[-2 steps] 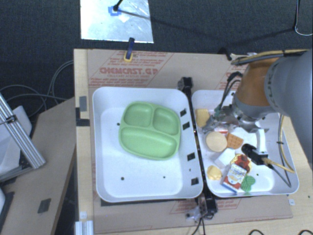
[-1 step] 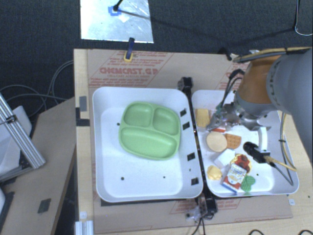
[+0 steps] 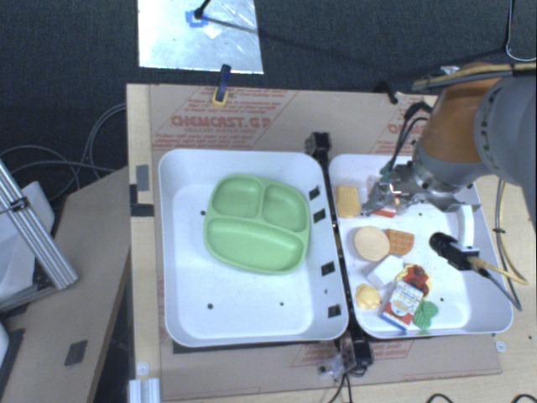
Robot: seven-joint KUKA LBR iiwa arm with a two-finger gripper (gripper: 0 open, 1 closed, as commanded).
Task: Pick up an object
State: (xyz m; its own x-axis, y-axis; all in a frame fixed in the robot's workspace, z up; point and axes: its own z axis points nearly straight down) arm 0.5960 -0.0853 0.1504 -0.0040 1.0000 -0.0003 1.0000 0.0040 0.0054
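Observation:
My gripper hangs low over the far left part of the right bin, reaching in from the right. Just left of it lies a yellow block. A small red-orange piece peeks out right under the gripper. In front of it lie a round tan bun and a brown waffle-like piece. Nearer the front edge sit a white block, a small yellow item, a red and white packet and a green item.
The left bin holds a green divided plate. A black-clipped divider separates the two bins. A shiny metal sheet lies beyond the bench.

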